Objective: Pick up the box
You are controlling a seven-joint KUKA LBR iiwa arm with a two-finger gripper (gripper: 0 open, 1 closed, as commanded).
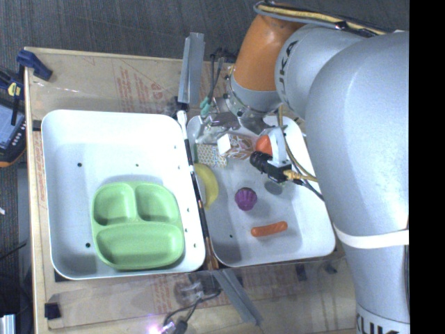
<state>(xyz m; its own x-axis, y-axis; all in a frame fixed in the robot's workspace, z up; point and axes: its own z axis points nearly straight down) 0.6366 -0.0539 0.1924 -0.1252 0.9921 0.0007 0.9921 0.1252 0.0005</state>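
**Risks**

- The small speckled cardboard box (208,153) lies in the far left corner of the right bin, just beyond the yellow banana-shaped toy (206,184) and close against the bin wall. A closing jaw is likely to strike the wall or push the box away instead of seating on it.
- A white-and-brown patterned packet (236,145) sits just right of the box, beyond and to the right of the banana toy. It could be pinched in place of the box.
- The gripper (221,125) hangs over that corner, beyond the banana toy. Whether it is open or closed cannot be told from here, and the box is not seen held.

**Containers**

- Left white plastic bin (62,127), left of the banana toy: one green three-compartment plate (138,225).
- Right white plastic bin (306,245): the banana toy at its left wall. To the toy's right are a purple round toy (245,198), an orange-red sausage-shaped toy (268,229) and an orange rounded item (263,144).
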